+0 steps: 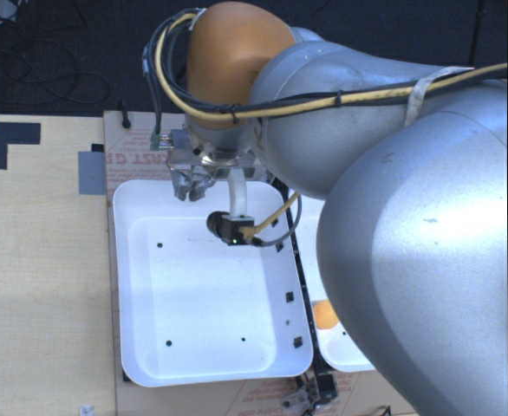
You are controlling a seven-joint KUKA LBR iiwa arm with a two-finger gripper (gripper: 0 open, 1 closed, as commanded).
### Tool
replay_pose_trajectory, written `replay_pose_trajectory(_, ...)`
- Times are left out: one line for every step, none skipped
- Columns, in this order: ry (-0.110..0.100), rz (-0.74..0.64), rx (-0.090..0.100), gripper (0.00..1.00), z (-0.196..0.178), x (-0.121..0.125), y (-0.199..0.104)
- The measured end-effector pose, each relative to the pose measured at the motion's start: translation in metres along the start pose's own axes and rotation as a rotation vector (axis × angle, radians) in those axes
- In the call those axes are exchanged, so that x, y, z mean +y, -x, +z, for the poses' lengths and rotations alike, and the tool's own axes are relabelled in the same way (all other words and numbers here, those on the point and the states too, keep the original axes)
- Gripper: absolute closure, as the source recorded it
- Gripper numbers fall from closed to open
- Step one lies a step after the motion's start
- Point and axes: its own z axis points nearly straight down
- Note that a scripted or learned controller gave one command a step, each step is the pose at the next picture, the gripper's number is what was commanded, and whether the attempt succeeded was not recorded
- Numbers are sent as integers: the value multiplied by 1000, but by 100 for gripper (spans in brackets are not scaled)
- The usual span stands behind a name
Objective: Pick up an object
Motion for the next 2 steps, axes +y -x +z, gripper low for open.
replay_pose_trajectory(3,-1,2,100,-86,-40,-33)
replay_pose_trajectory(-6,2,-3,100,-33,-47,-32)
